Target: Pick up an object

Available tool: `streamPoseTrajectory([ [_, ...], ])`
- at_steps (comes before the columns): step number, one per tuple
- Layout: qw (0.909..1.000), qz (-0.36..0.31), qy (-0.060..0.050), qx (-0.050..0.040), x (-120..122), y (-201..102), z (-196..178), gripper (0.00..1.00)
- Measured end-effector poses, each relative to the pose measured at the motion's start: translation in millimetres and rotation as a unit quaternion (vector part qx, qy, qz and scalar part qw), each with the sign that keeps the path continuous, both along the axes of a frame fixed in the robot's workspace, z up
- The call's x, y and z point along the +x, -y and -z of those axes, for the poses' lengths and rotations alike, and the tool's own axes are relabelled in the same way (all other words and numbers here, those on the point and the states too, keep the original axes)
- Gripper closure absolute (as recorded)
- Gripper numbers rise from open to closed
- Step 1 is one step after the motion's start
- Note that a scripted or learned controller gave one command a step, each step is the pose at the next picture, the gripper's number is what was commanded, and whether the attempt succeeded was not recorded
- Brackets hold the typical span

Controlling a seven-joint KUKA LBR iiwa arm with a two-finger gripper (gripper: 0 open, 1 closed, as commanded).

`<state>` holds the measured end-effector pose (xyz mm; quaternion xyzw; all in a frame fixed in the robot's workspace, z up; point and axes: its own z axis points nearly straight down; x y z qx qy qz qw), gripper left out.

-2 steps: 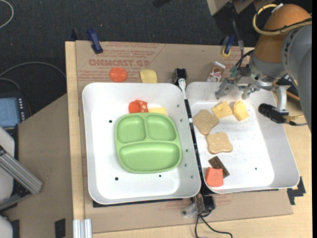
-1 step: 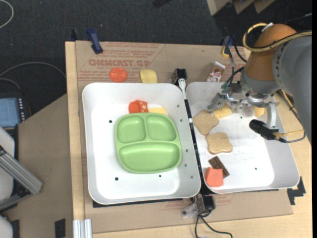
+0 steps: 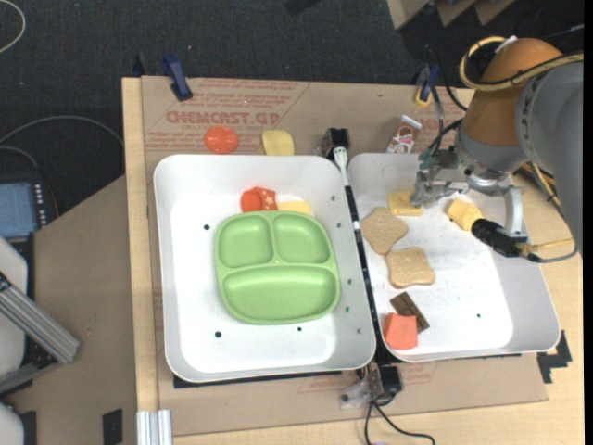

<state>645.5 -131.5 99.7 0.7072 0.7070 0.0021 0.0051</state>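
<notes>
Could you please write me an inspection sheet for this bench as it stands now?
Surface: cardboard-covered bench bearing left bin and right bin.
Job's things: right bin holds two toast pieces, yellow block, red piece.
Clutter: green divided plate in left bin.
Grippers: gripper low over the yellow block.
Cables: yellow cable near wrist.
Surroundings: dark floor.

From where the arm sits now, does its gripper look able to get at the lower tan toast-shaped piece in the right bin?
Probably yes. The lower tan toast-shaped piece lies flat in the right white bin with nothing on top of it, and the gripper is over the same bin, near a pale yellow block. A brown chocolate-like bar lies close below.
</notes>
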Motion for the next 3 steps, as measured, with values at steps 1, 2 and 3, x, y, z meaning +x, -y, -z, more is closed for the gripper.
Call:
streamPoseTrajectory([
  [1,1.0000,0.000,-0.003,0.0010,-1.6,-0.7,3.1,0.00],
  [2,1.0000,-0.001,-0.005,0.0016,-0.7,-9.0,13.7,0.00],
  [3,1.0000,-0.001,-0.003,0.0016,18.5,-8.2,14.5,0.00],
])
